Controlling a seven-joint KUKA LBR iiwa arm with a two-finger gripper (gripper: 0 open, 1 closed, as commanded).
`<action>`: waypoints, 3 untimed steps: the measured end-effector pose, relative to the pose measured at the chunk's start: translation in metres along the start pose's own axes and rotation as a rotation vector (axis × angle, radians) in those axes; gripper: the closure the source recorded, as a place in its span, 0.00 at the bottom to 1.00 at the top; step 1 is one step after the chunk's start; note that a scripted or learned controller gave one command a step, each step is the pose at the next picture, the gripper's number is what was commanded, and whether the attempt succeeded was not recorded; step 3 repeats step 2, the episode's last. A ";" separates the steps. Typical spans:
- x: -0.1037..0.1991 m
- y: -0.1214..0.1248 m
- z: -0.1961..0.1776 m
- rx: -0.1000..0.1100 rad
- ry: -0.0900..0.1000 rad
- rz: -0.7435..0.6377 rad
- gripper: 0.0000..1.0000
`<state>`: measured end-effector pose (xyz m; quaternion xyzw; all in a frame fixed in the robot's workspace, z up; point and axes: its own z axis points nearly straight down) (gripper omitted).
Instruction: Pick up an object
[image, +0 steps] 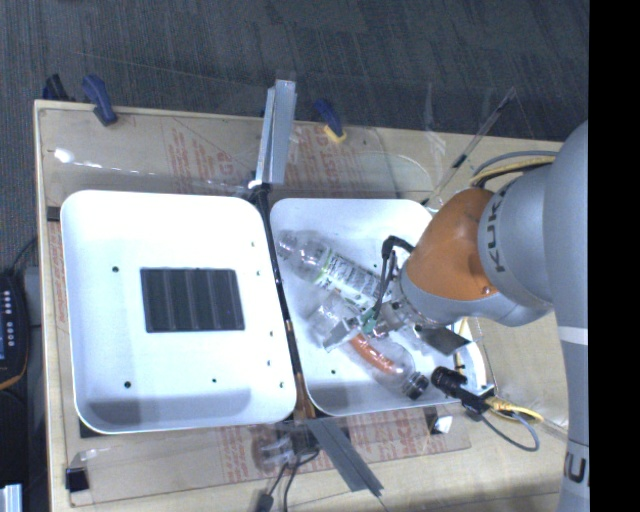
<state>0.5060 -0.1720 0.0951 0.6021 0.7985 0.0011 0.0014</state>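
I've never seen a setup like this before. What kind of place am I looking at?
Most likely a robotics lab test bench. A grey and orange robot arm reaches over two white bins, one holding clear plastic bottles, and blue clamps fix things to the bench edge.

The letters "KU" are read on the arm (520, 250) beside its orange band (450, 262); red print on the bench (150, 140) stays illegible
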 end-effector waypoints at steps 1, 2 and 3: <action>-0.001 0.002 -0.011 -0.003 -0.003 -0.006 1.00; 0.040 0.046 -0.113 0.003 0.001 -0.083 1.00; 0.040 0.046 -0.113 0.003 0.001 -0.083 1.00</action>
